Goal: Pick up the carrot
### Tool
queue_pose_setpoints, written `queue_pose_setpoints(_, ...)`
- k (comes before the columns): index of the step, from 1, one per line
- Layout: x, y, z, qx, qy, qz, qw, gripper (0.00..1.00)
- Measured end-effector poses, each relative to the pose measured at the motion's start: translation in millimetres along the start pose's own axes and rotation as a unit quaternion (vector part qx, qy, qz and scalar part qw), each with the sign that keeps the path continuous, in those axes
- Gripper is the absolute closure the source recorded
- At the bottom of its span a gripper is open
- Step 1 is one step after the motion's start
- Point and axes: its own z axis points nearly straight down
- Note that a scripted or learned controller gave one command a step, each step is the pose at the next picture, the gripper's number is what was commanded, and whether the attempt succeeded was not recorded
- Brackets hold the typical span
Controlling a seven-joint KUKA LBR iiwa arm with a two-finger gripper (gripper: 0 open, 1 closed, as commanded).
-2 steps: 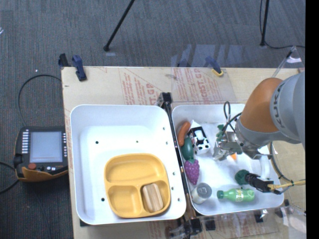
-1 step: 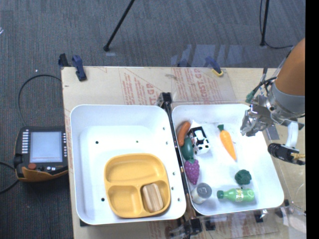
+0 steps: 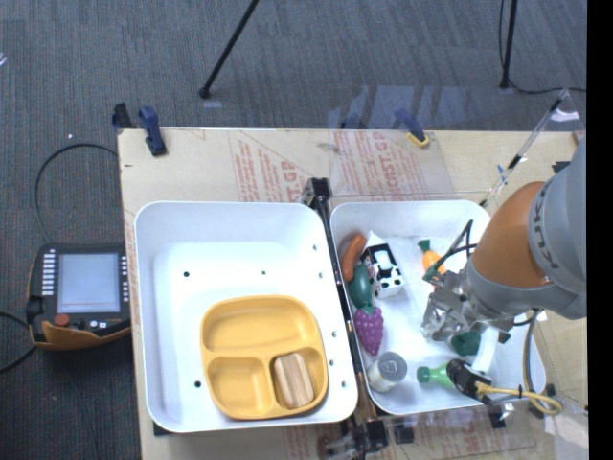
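The carrot [image 3: 431, 256] is small and orange with a green top. It lies near the back of the right bin [image 3: 412, 211], beside the arm's orange band. My gripper [image 3: 442, 316] hangs low over the right bin's middle, just in front of the carrot and a little to its right. The wrist partly covers the carrot's right side. I see nothing held in the gripper.
The right bin also holds a reddish sausage [image 3: 351, 248], a white carton [image 3: 385, 268], purple grapes [image 3: 369, 328], a grey can [image 3: 388, 370], a green bottle [image 3: 436, 374] and a dark green piece [image 3: 467, 341] by the gripper. In the left bin, a yellow divided plate [image 3: 251, 332] carries a bread slice [image 3: 294, 379].
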Motion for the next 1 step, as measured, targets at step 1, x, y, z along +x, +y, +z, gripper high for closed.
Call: queue_pose_setpoints(1, 2.6, 11.0, -109.3, -0.003, 0.001, 0.177, 0.9842, 1.0)
